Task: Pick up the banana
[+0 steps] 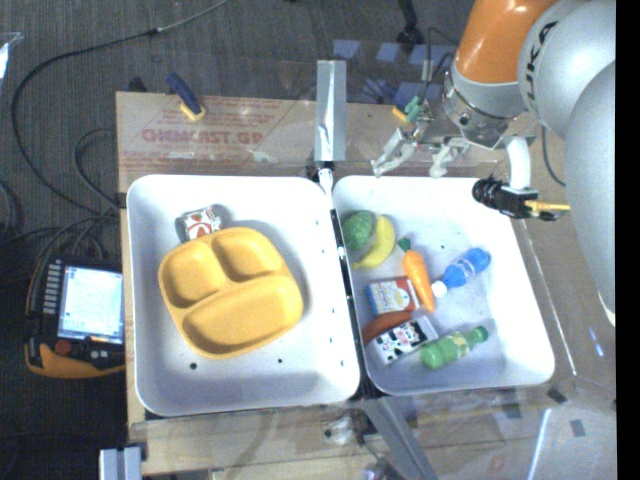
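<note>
With its two metal fingers spread and empty, the grey two-finger gripper hovered above the right white bin's far edge, apparently approaching; descent toward the curved yellow banana near the bin's far-left corner seemingly came next.

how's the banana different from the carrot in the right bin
The banana is yellow and curved; the carrot is orange and straight, tapering to a point. The banana lies by the bin's left wall against a green vegetable; the carrot lies nearer the middle, beside a small carton. The carrot has a green stem end; the banana shows none. Both lie flat in the right bin, untouched, with the gripper above the bin's far edge.
</note>
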